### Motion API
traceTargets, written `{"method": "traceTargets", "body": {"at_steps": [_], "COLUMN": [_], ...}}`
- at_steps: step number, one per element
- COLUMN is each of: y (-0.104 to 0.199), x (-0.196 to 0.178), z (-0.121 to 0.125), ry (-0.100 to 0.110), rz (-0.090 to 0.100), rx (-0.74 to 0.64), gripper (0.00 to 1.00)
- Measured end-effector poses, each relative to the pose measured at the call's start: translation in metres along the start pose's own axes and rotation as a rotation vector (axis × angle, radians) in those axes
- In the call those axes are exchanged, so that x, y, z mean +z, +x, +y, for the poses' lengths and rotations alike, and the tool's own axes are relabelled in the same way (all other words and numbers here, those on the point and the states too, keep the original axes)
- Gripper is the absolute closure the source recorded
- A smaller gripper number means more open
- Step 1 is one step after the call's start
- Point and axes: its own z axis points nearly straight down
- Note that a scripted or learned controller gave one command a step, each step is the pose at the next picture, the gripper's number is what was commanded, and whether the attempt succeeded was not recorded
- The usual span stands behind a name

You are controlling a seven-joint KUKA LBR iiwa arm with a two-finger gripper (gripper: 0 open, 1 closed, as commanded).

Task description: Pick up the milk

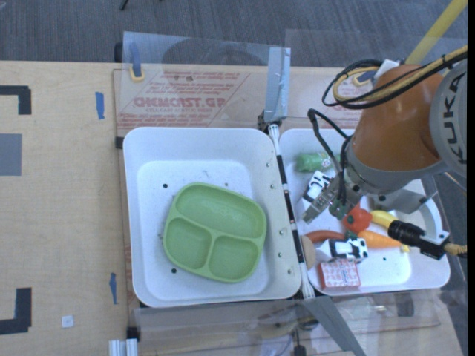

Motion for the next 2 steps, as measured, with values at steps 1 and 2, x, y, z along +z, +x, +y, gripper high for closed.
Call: {"method": "traceTargets", "body": {"at_steps": [1, 2], "y": [-0.001, -0.002], "x": [-0.010, -0.020], "z": [0.001, 0.002], "ry": [-0.003, -0.007], "rz": [-0.004, -0.007], "rx": [0.001, 0.002], "gripper": [1.00, 1.00]}}
